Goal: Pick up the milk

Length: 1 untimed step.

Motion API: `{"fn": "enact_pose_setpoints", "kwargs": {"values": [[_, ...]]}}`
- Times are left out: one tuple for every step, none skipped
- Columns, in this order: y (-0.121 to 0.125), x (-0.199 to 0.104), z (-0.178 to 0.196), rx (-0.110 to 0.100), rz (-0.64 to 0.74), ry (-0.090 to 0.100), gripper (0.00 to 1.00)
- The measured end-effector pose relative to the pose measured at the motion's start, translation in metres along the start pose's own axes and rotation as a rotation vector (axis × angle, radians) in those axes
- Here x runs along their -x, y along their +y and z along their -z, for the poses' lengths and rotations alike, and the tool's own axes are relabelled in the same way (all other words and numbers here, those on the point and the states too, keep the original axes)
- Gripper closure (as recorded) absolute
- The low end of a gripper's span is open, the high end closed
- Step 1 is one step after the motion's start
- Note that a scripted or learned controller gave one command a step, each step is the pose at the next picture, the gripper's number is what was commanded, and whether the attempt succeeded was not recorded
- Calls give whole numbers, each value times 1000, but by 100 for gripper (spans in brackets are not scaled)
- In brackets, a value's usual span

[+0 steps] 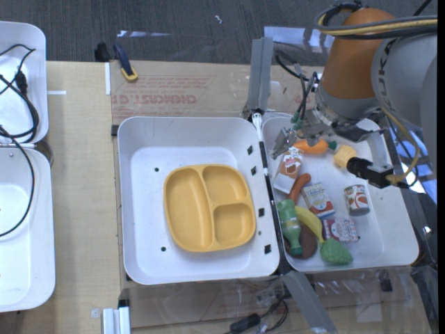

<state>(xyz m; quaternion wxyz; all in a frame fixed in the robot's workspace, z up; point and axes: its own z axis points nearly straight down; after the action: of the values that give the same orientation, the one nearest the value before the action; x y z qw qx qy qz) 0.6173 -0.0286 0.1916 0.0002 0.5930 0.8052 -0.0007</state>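
The pincer (286, 139) hovers open at upper right, poised just above the small white-and-orange milk carton (288, 170), gripping nothing.

I read one text: red upside-down lettering on the cardboard sheet (163, 89), roughly "CHEMCAST GP". Labels on the small packages are too blurred.

Sausage (300, 186) and carrot (311, 146) crowd the milk (289, 168).
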Motion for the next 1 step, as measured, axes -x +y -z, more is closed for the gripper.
{"fn": "enact_pose_setpoints", "kwargs": {"values": [[-47,32,0,-1,120,0,0]]}}
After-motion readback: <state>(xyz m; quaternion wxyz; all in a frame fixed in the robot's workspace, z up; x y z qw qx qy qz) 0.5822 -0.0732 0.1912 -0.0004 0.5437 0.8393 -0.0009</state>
